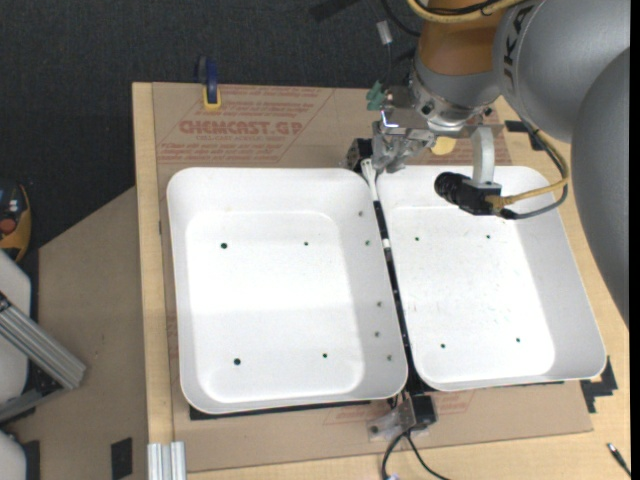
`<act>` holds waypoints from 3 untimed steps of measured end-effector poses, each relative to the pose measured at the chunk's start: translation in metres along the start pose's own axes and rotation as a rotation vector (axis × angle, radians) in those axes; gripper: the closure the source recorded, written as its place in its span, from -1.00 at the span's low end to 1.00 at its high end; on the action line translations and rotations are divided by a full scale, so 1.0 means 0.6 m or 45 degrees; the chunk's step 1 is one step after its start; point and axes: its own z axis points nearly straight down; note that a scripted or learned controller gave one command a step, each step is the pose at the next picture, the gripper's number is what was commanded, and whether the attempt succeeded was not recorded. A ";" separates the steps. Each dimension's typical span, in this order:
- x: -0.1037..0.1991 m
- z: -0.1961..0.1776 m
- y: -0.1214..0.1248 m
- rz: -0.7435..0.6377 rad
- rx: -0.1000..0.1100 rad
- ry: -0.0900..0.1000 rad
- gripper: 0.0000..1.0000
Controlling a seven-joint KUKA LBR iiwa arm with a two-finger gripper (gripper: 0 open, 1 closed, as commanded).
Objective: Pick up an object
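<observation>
My gripper (pixel 381 158) hangs low over the far rim where the two white bins meet, at the top centre of the camera view. The orange band and grey arm (pixel 470 28) rise behind it to the upper right. A small tan shape (pixel 442 146) shows just right of the gripper; I cannot tell what it is. A black part with a cable (pixel 464 192) sticks out from the wrist over the right bin's far end. The left bin (pixel 270 298) and the right bin (pixel 480 298) show bare white floors with small dark dots. I see no loose object in either.
The bins rest on a brown board (pixel 260 123) with red lettering. A blue and yellow clamp (pixel 209 83) grips its far left edge. A cable and connector (pixel 410 418) lie at the near edge between the bins. A metal rail (pixel 40 353) stands at the left.
</observation>
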 end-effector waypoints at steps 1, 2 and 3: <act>0.078 -0.220 0.020 0.001 -0.037 -0.001 1.00; 0.169 -0.074 0.016 0.003 -0.001 -0.004 1.00; 0.325 0.007 0.017 -0.002 -0.004 -0.002 1.00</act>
